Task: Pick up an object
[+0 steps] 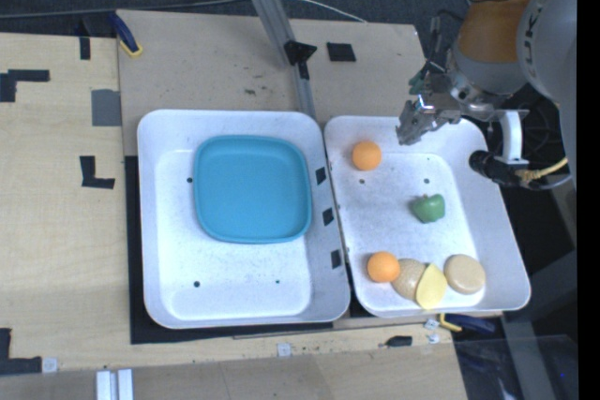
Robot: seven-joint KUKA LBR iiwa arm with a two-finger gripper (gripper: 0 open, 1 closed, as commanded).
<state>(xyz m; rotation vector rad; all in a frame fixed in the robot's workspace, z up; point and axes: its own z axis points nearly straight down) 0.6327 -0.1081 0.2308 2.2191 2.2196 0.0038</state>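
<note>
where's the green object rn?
The green object lies in the right bin, about mid-bin toward its right side, below and right of the upper orange ball and above the cluster along the near edge.

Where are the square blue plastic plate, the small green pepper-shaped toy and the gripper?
Square blue plastic plate point(251, 188): camera view, centre of its face.
Small green pepper-shaped toy point(428, 208): camera view, its body.
Gripper point(410, 132): camera view, between fingertips.

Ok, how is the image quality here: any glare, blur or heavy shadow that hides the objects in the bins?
Camera view: even, soft light, no hard shadows. The white right bin is bright yet not blown out; the two orange balls, green object and blue plate read clearly. The gripper is slightly soft, its fingers hard to make out. Overall resolution is low.
</note>
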